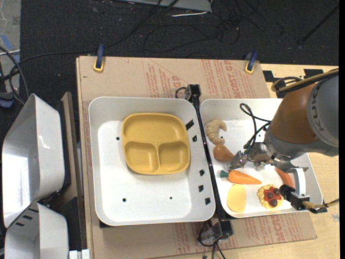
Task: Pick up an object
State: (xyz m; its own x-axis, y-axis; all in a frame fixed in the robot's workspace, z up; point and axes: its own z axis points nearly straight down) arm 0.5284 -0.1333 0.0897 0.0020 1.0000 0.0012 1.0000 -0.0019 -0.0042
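Spanning the bench is a flat sheet of brown cardboard (161,77) printed with faint red lettering, held at its far edge by two yellow-and-blue clamps (98,63). On it two shallow white plastic bins with rounded corners are set side by side. In the left bin (108,198) a smooth, mustard-yellow tray (156,143) with three rounded compartments is seen lying flat. Over the right bin (237,108) the arm (307,120) is extended from the right, its glossy orange-brown band rounded above a grey wrist. The gripper (251,158), a dark metal piece, is lowered among the toy foods; whether its fingers are apart or together cannot be told. Just below it a tapered orange carrot (245,178) is laid crosswise, close to the gripper tip. Left of the gripper a brown egg-shaped piece (222,153) is found, and beyond that a pale, ridged, curved croissant (216,129). Near the front wall a smooth yellow oval slice (236,198) is placed, with a small yellow pastry topped in red and dark bits (269,195) beside it.
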